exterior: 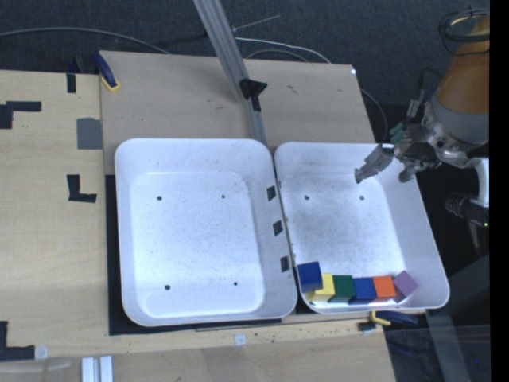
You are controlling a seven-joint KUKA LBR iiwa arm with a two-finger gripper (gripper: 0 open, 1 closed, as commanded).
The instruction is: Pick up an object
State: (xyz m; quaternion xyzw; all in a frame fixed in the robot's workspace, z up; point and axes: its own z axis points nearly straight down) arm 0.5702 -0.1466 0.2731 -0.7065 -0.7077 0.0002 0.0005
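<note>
Several small blocks lie in a row along the front wall of the right bin [413, 213]: a blue block [308, 275], a yellow one [322, 291], a green one [343, 286], a second blue one [363, 290], an orange one [384, 286] and a purple one [405, 282]. My gripper [386, 172] hangs over the bin's far right corner, well behind the blocks. Its two fingers are spread apart, open, and nothing is between them.
The left bin [127, 213] sits beside the right one, joined by black clips [277, 228]. A slanted metal pole [223, 34] rises behind the bins. Blue and yellow clamps sit at the board's far left [106, 73] and front right [390, 318].
</note>
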